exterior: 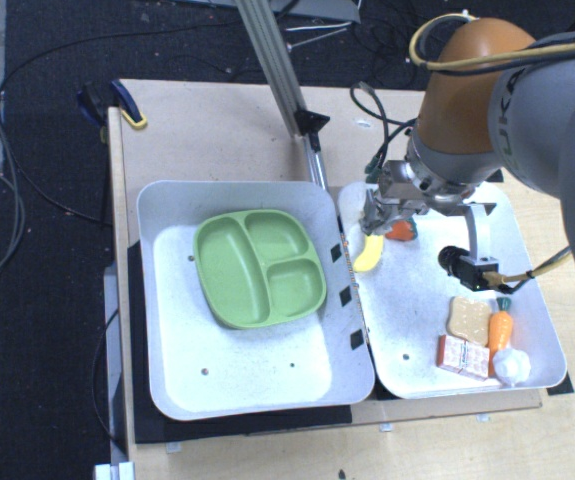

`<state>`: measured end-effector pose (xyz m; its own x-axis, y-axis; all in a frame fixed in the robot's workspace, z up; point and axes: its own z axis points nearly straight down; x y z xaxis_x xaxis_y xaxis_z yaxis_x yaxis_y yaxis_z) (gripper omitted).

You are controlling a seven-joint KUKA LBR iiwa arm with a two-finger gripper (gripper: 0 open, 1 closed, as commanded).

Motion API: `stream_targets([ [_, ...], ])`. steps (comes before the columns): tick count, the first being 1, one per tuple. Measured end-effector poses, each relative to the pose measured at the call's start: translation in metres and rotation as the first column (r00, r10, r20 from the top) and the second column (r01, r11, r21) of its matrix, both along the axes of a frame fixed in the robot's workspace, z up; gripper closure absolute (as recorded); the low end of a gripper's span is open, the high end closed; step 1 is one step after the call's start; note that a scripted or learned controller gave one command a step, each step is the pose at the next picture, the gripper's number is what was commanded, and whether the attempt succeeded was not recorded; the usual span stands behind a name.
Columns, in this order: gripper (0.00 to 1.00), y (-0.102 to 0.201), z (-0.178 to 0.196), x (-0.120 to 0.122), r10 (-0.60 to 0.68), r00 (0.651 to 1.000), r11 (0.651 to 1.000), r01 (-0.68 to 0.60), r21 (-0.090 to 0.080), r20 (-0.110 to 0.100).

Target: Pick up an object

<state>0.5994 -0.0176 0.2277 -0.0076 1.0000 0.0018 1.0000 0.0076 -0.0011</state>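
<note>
Yellow banana-shaped piece (pixel 367 254) lies at the 9 o'clock edge of the right bin (pixel 417 373), against the wall shared with the left bin (pixel 167 368). Its upper end is covered by the gripper (pixel 373 224), which hangs directly at its 12 o'clock. Gripper state cannot be determined: the wrist body blocks the line of sight, and contact with the piece cannot be confirmed. A small red-orange item (pixel 401 232) at the gripper's 3 o'clock is partly masked and cannot be identified. A white lump (pixel 513 368) in the right bin's 5 o'clock corner is too indistinct to name. The arm (pixel 537 98) is cut off by the frame at 3 o'clock. Both bins rest on a pale tan bench (pixel 217 128), surrounded by dark speckled flooring with loose cables (pixel 27 198). (A metal strut (pixel 267 48) runs from 12 o'clock down toward the bins' shared corner.) The bin floors are white and finely speckled. The left bin holds a green three-compartment plate (pixel 261 268) near centre, smooth and with rounded corners. Between 4 and 6 o'clock the right bin holds a tan bread slice (pixel 470 318). An orange carrot-shaped piece (pixel 501 332) lies just beside it. A red-and-white box (pixel 464 356) touches the slice's lower edge.
</note>
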Motion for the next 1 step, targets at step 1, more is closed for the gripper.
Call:
stream_targets([
  [1,1.0,0.0613,-0.0042,-0.0048,0.0,1.0,1.0,0.0,0.0,0.0],
])
